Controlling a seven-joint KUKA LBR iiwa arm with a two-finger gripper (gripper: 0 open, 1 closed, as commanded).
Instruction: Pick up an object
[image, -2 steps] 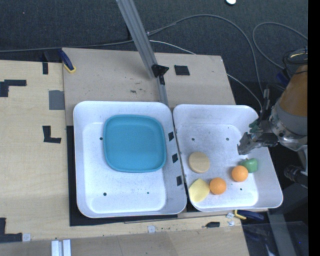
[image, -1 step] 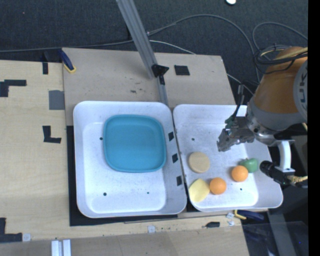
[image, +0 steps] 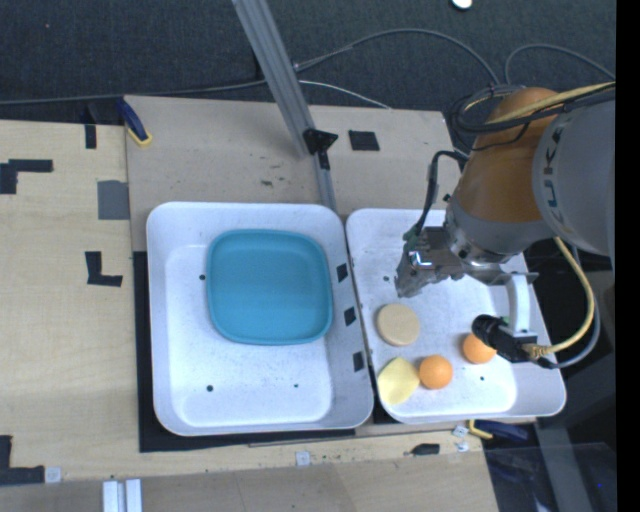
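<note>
Yellow piece (image: 397, 381) half under orange ball (image: 435, 372)

Fixed overhead cam, slanted down, both bins (image: 160, 300)

Blue plate (image: 268, 286) in left bin (image: 170, 330); metal pole (image: 290, 95) behind.
</note>
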